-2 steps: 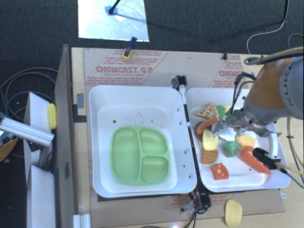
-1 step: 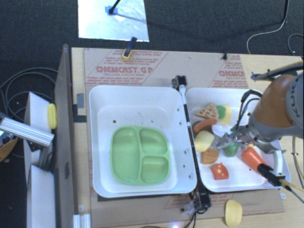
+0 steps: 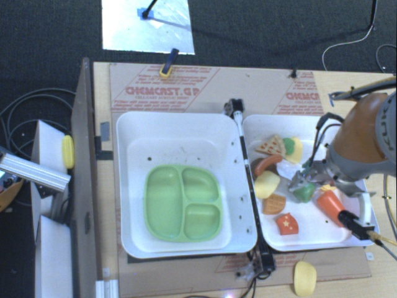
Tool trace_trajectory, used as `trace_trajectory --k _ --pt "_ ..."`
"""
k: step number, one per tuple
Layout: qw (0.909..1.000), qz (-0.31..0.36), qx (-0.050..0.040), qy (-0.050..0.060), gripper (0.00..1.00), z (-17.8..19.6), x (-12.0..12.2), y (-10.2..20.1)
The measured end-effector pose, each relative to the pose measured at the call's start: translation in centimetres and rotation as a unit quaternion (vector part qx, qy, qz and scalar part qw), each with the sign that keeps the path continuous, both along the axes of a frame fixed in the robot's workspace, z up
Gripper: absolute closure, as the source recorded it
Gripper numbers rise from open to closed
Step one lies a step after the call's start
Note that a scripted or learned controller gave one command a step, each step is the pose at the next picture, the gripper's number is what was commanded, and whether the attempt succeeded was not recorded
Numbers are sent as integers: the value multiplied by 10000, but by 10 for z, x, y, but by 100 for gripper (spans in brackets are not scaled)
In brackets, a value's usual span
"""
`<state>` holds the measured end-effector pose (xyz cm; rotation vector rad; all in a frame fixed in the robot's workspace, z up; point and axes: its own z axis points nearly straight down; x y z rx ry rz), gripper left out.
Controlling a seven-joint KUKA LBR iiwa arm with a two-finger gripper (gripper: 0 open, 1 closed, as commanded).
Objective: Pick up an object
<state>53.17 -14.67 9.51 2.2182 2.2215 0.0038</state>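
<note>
One small green rounded plastic toy (image 3: pixel 303 192) sits under my end effector (image 3: pixel 302 182), whose opening I cannot tell; probably light, slippery, best pinched across its middle.

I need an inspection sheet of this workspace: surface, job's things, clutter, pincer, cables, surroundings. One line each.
Surface: bench bearing two white bins, left bin and right bin.
Job's things: toy foods in right bin, among them waffle piece, green piece, orange carrot, red piece.
Clutter: green divided tray in left bin; yellow piece outside the bins.
Pincer: pincer low over green piece; grasp unclear.
Cables: black loops at left.
Surroundings: dark floor, shiny sheet.
</note>
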Motion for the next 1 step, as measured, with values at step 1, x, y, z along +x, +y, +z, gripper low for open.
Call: trace_trajectory --k 1 --pt "10000 54 3 -37 100 95 45 94"
